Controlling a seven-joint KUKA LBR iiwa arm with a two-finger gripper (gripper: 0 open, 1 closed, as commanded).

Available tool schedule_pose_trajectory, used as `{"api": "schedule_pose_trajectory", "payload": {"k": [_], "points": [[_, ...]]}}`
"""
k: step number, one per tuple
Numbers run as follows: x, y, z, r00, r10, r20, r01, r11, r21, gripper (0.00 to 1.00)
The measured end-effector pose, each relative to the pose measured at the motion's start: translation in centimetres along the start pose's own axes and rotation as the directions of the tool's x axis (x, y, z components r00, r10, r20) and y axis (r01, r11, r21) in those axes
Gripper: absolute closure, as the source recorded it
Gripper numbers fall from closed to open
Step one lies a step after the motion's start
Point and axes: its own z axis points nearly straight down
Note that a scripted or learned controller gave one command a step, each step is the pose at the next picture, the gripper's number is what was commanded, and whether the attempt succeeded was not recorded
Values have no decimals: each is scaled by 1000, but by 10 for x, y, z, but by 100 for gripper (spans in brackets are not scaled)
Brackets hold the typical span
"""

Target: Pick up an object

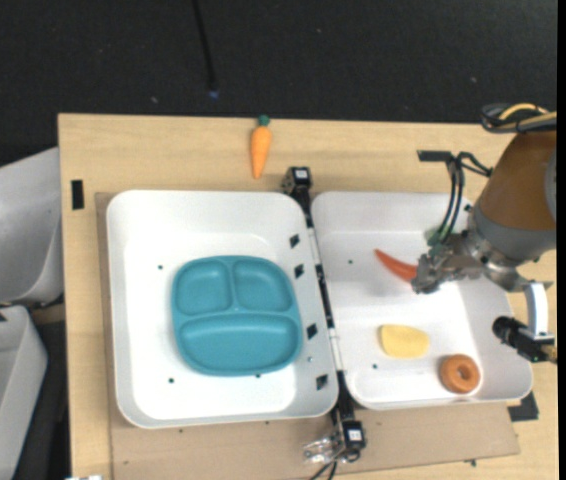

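- Gripper (429, 276) of mine is low in the right bin (363, 218), at the right end of the chili (395, 263). How it is set, or whether it has hold of anything, I cannot tell.
- Chili runs up-left from the gripper, so its long axis points away toward the divider; its near end is hidden under my wrist.
- 2 other picks lie nearer the front wall: a yellow piece (404, 341) and a donut (459, 373).
- Left bin (133, 268) has a blue plate (235, 314); a carrot (260, 148) lies on the surface (163, 148) beyond.

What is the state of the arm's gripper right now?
Gripper: low in the right white bin at the red-orange chili pepper's end; open or closed cannot be told.
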Motion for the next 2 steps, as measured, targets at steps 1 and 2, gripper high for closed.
{"api": "schedule_pose_trajectory", "payload": {"k": [1, 2], "points": [[8, 4, -58, 1000, -8, 0, 8, 1000, -2, 100], [7, 6, -81, 1000, -9, -1, 9, 1000, 1, 100]]}}
